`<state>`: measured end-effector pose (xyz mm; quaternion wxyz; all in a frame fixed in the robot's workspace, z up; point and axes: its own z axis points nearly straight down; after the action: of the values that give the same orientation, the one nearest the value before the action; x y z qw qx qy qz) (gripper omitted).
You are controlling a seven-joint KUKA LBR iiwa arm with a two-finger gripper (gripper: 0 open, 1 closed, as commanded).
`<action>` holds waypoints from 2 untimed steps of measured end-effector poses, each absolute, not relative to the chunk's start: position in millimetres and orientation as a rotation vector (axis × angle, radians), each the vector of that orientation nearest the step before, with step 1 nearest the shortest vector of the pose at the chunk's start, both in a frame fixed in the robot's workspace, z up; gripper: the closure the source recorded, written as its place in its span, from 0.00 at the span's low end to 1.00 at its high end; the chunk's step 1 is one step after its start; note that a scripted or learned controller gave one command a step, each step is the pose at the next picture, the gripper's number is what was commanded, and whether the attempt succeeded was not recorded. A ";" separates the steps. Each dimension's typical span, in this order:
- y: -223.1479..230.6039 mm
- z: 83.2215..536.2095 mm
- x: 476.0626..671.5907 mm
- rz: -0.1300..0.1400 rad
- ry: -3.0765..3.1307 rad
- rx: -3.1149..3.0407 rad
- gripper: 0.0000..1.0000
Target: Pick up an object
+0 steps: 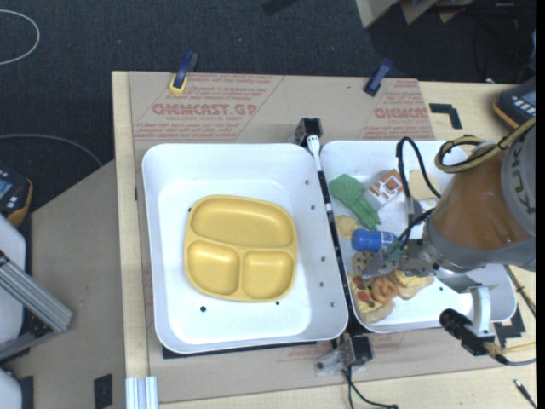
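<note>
The right bin (443,315) holds several small objects: a green toy (352,194), a small orange and white box (387,186), a blue cap-shaped piece (367,240), a pale yellow item (345,226) and a pile of orange and tan food toys (383,290). My gripper (385,261) is down low in this bin, just right of the blue piece and above the food toys. The arm's orange band (473,211) and grey wrist hang over the bin's right half and hide what lies under them.
In the left bin (162,228) lies a yellow divided tray (241,247) with three compartments. A black hinge strip (328,220) runs between the bins. Clamps (180,73) hold the cardboard-covered bench at the back. Cables trail along the front edge.
</note>
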<state>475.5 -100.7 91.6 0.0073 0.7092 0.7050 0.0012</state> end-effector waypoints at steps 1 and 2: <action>-105.1 106.4 479.9 0.013 2.183 2.207 1.00; -104.7 169.3 481.1 0.003 2.219 2.217 1.00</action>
<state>481.1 -104.7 169.3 0.0023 0.7067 0.7075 0.0011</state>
